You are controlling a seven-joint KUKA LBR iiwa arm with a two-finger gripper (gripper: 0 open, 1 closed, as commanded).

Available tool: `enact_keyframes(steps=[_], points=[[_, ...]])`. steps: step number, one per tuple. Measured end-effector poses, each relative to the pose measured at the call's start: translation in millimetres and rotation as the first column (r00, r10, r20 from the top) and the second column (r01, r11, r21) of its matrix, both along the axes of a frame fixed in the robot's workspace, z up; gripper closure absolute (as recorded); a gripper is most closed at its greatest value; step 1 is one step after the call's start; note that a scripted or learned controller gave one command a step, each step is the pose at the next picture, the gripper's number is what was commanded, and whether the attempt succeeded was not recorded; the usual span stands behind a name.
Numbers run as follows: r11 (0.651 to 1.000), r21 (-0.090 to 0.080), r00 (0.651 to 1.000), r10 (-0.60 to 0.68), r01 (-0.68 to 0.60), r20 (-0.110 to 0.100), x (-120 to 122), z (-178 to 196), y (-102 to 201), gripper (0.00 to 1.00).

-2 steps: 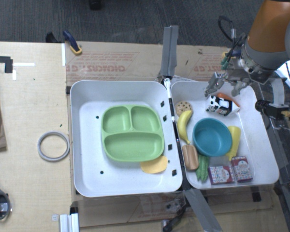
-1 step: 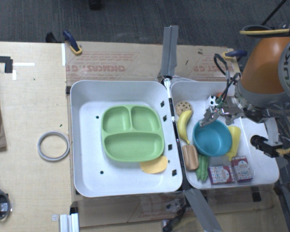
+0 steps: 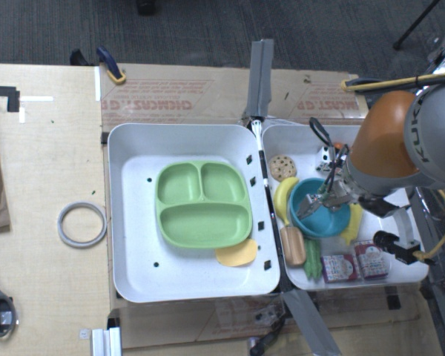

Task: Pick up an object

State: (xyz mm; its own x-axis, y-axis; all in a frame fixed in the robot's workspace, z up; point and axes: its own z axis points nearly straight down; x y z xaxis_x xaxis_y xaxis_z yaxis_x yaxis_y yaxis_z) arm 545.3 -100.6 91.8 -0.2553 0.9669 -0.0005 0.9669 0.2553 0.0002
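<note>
tabletop (image 3: 44, 147): wood, two white bins
gripper (image 3: 311, 206): down inside the blue bowl (image 3: 326, 217), right bin (image 3: 297, 136)
fingers: honestly can't tell if apart or together
progress: nothing lifted yet, I'd say

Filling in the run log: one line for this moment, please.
hand: over blue bowl, right bin | grasp: unconfirmed | green plate: left bin
</note>
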Motion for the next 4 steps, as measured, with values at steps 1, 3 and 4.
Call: enact_keyframes(steps=[1,3,4], points=[[0.989,-0.001,0.989,-0.147,0.147,-0.001,38.8,99.6,21.3,0.00],[0.997,-0.008,0.997,-0.071,0.071,0.039,49.2,16.9,-10.2,0.00],[0.996,-0.005,0.996,-0.087,0.088,0.029,81.2,16.1,-12.7,0.00]])
